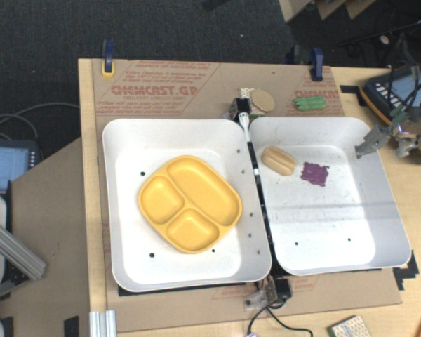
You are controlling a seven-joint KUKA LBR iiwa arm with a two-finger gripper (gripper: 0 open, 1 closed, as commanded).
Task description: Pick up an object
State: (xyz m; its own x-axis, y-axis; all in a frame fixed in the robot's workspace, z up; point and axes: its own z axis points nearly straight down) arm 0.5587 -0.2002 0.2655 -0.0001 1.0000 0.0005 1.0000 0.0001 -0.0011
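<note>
In the right bin (365, 251) lie a tan bread-roll-shaped object (278, 161) near the back left corner and a small purple clump (314, 173) just right of it. A yellow divided plate (189, 203) sits in the middle of the left bin (119, 160). My gripper (372, 143) hangs at the right bin's back right rim, well to the right of the purple clump and apart from both objects. Nothing is visibly held in it.
A green object (310, 104) and a round tan disc (264, 101) rest on the cardboard behind the bins. Blue clamps (108, 56) hold the board's back edge. Cables and equipment crowd the far right.
</note>
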